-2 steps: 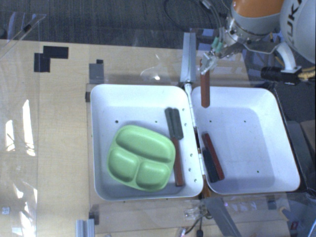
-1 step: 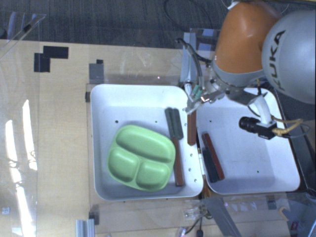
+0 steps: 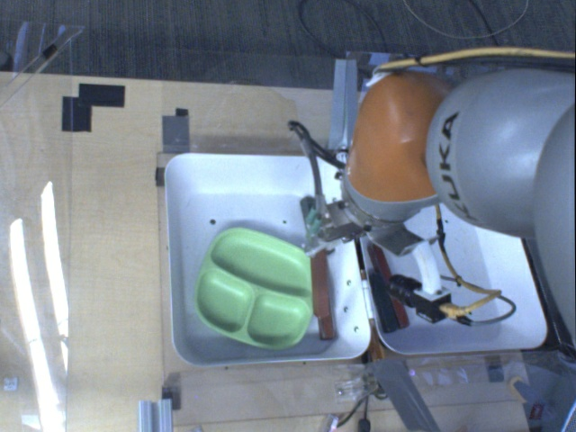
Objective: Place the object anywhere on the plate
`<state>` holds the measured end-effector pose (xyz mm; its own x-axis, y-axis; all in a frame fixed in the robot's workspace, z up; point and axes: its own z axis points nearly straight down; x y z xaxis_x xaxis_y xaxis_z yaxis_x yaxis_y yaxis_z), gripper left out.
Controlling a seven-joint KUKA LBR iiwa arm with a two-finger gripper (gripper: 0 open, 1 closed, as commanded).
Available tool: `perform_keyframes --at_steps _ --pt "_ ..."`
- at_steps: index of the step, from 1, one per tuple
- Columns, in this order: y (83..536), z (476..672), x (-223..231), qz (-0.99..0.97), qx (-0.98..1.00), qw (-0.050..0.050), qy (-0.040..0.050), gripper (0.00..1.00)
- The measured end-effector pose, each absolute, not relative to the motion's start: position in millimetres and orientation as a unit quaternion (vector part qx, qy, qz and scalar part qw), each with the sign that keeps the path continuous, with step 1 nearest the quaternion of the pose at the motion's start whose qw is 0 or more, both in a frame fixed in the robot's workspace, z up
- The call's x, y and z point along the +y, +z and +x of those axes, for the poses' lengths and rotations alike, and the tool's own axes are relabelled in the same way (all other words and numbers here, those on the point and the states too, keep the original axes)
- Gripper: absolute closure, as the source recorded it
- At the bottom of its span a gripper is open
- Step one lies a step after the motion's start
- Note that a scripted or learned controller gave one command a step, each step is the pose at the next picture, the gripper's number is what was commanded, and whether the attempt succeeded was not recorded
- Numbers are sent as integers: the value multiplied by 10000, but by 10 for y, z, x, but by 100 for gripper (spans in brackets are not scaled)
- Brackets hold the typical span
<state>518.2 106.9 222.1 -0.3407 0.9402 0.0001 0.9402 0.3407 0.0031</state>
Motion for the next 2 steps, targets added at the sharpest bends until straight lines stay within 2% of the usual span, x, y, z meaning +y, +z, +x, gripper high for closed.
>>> perform_keyframes --at_steps 1,2 --pt "3022 5016 1349 5057 8627 31 36 100" --pt "2988 4885 1492 3952 9186 28 25 100"
